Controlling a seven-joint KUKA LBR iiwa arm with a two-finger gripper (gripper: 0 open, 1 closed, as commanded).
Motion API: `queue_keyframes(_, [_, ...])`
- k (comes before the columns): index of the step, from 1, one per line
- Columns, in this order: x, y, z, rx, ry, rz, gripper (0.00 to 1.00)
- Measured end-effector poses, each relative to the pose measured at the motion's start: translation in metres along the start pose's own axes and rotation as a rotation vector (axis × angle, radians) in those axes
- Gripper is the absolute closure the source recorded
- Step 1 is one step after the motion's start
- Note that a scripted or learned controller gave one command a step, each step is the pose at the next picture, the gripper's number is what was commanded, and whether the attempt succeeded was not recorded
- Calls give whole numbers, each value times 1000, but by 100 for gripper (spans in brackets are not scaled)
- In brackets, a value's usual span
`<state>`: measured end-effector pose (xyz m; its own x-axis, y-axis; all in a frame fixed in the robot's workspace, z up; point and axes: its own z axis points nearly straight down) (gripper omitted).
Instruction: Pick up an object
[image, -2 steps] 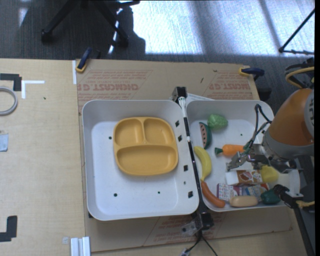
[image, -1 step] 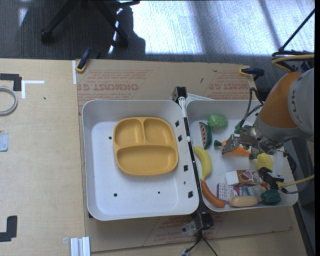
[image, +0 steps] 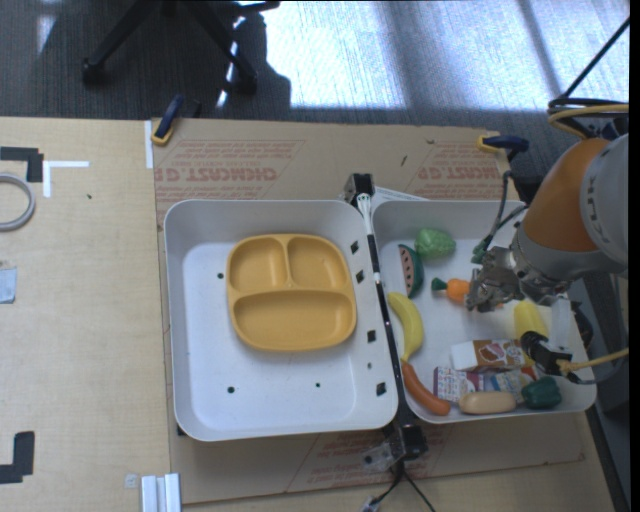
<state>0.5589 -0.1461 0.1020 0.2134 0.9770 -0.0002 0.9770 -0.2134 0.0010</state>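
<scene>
My gripper (image: 489, 287) hangs low over the right bin (image: 480, 212), near its middle. Just to its left lies a small orange carrot (image: 456, 290) with a green top, touching or nearly touching the gripper. A yellow piece (image: 527, 319) lies right below the gripper. Further left in this bin are a banana (image: 408, 320), a watermelon slice (image: 409, 268) and a green leafy piece (image: 435, 242). Along the front lie a red sausage (image: 424, 390), a printed carton (image: 487, 366), a tan bread roll (image: 487, 403) and a dark green pepper (image: 543, 393).
The left bin (image: 190, 330) holds a yellow divided plate (image: 291, 291). The arm's orange band (image: 565, 205) and grey wrist cover the right bin's far right side. A black clip (image: 359, 186) sits where the two bins meet at the back.
</scene>
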Motion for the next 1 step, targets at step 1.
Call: queue_keyframes(1, [-26,1,-216,0,-1,69,100])
